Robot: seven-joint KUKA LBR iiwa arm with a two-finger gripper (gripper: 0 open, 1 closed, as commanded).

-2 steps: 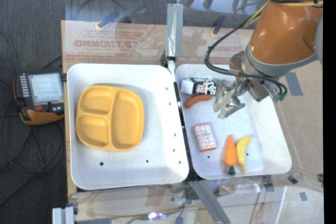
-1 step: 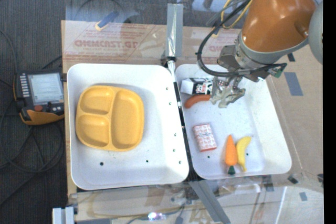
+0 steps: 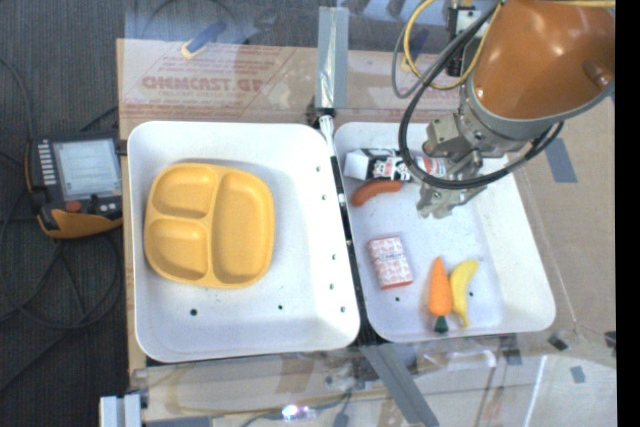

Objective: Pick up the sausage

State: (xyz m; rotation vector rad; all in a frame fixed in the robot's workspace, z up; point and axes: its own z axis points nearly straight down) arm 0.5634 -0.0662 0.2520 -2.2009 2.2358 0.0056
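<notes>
Jaws: can't tell if open or closed | sausage [image 3: 375,192] lies free, just left of gripper [image 3: 440,199], below carton [image 3: 376,163] | step: approach | next: I shift left, straddle sausage, close.

One fixed camera above the bench, looking down at a slant.
It takes in both white bins [image 3: 300,140] from moderate height; the arm [image 3: 540,45] enters from 2 o'clock, bench front at 6.
</notes>
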